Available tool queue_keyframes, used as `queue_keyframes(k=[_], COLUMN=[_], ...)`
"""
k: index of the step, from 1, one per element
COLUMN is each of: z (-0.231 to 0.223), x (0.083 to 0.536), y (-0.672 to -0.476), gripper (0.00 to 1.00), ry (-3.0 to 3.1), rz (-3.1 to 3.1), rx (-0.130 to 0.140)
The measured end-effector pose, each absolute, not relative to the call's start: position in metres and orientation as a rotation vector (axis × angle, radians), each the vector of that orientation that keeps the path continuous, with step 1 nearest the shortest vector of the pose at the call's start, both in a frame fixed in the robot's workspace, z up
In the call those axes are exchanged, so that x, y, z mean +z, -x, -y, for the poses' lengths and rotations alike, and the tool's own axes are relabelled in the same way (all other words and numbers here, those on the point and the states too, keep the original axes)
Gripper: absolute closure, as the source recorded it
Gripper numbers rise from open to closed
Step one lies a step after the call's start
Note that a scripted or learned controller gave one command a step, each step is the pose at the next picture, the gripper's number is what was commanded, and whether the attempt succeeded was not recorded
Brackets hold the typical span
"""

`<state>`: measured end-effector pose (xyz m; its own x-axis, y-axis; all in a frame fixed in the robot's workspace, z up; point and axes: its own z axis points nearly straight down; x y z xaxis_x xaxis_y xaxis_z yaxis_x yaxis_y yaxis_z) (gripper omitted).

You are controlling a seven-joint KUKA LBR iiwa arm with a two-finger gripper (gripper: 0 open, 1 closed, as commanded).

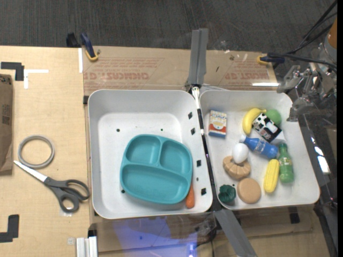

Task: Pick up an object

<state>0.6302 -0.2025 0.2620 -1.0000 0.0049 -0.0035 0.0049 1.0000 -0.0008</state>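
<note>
The right bin (pixel 306 159) holds several toys: a small white and blue box (pixel 217 123), a yellow banana (pixel 250 119), a green ball (pixel 273 115), a black-and-white spotted piece (pixel 266 126), a blue bottle (pixel 261 147), a white egg (pixel 239 152), a tan waffle piece (pixel 236 168), a corn cob (pixel 271 175), a green bottle (pixel 285 166), a round bun (pixel 249 190) and a dark green broccoli (pixel 227 194). My gripper (pixel 298 101) hangs at the bin's far right corner, above the rim, apart from every toy.
The left bin (pixel 107 116) carries a teal divided plate (pixel 157 168) with an orange carrot (pixel 190 198) at its right edge. On the wooden bench to the left lie scissors (pixel 59 186) and a tape ring (pixel 36 150). Cables trail at the upper right.
</note>
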Motion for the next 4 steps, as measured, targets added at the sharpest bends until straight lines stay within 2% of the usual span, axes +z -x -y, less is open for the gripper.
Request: queue_keyframes(k=[1,2,3,4], z=[0.177,0.148,0.159,0.159], x=[0.127,0.092,0.093,0.104], y=[-0.618,-0.617,-0.628,-0.63], gripper=[0.0,0.0,0.0,1.0], ry=[0.035,-0.052,-0.231,-0.227], rz=[-3.139,-3.139,-3.127,-3.122], rx=[-0.001,0.0,0.0,-0.003])
